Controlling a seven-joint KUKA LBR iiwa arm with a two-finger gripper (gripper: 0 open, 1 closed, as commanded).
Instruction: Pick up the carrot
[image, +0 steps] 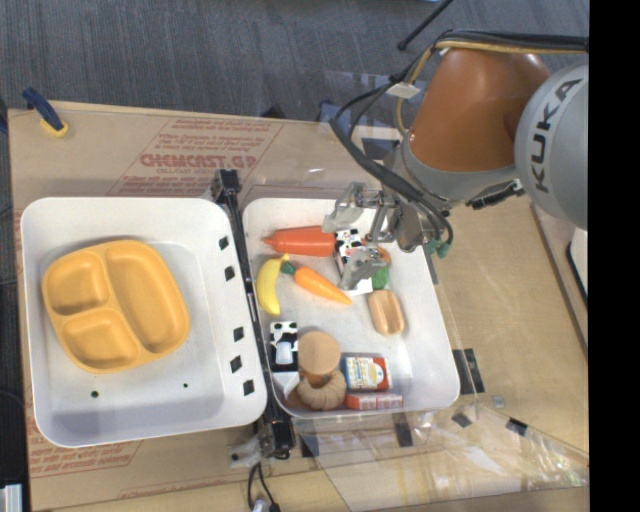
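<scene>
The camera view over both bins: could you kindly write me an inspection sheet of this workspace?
Surface: two shallow white bins on brown cardboard.
Job's things: small orange carrot with green top in right bin, lying free.
Clutter: longer orange carrot-like piece, yellow banana, tan hot-dog bun, wooden mushroom, orange carton; yellow divided plate in left bin.
Grippers: metal gripper low over right bin; grip unclear.
Cables: black cables on the arm.
Surroundings: grey floor.

Arm (480, 110) reaching in, claw (362, 262) lowered
</scene>
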